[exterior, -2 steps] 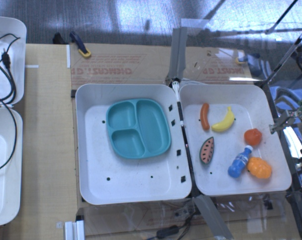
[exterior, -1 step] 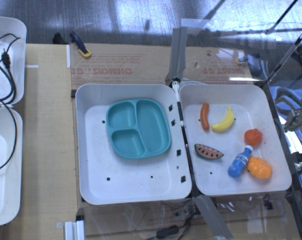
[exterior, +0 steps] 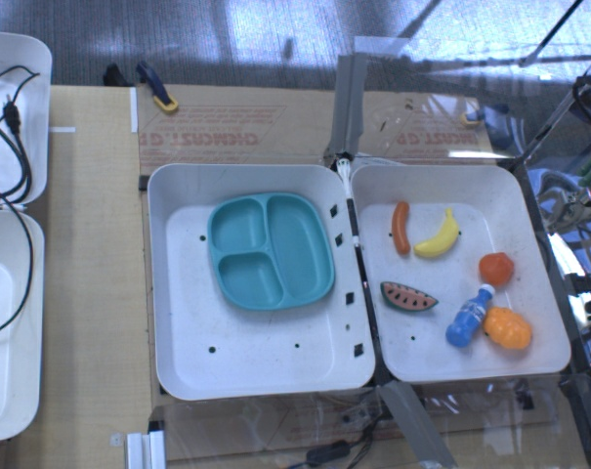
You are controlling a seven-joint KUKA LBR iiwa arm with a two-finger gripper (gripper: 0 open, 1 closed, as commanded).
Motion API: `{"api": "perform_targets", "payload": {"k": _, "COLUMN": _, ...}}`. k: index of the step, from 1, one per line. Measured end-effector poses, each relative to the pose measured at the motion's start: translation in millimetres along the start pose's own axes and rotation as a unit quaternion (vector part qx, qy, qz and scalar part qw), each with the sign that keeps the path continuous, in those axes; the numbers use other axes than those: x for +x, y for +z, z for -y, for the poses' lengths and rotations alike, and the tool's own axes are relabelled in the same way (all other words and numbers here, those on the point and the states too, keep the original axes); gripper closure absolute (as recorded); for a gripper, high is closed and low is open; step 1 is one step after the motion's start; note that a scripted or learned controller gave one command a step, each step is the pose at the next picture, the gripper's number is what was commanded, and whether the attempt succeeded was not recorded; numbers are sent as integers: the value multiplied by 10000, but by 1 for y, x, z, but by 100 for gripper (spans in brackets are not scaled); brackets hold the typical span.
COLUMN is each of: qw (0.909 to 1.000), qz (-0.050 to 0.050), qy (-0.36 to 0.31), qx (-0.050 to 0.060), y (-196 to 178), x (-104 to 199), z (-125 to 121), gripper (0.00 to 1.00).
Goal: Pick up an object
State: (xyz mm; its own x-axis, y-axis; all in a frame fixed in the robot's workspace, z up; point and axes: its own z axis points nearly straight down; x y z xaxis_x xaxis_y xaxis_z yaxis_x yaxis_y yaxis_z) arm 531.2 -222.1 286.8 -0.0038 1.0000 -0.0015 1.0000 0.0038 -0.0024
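Observation:
The right bin [exterior: 529, 213] holds several toy items. A hot dog sausage [exterior: 401, 228] lies near its back left, with a yellow banana [exterior: 439, 236] just right of it. A watermelon slice [exterior: 408, 297] rests toward the front left. A red tomato [exterior: 496, 268] sits at the right, above a blue bottle [exterior: 467, 320] and an orange fruit [exterior: 509, 328] that touch each other near the front right. The left bin [exterior: 178, 340] carries a teal divided plate [exterior: 272, 250].
A cardboard sheet [exterior: 236, 130] lies behind the bins, with a blue-and-yellow clamp [exterior: 156, 88] on it. White trays with black cables [exterior: 7, 154] stand at the far left. Metal frame parts and wiring [exterior: 569, 203] crowd the right edge.

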Motion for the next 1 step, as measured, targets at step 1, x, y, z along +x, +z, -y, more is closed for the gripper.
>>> {"api": "perform_targets", "payload": {"k": 1, "qw": 10000, "qz": -1, "qy": -1, "qx": -5, "y": -5, "x": 0, "z": -19, "gripper": 100}}
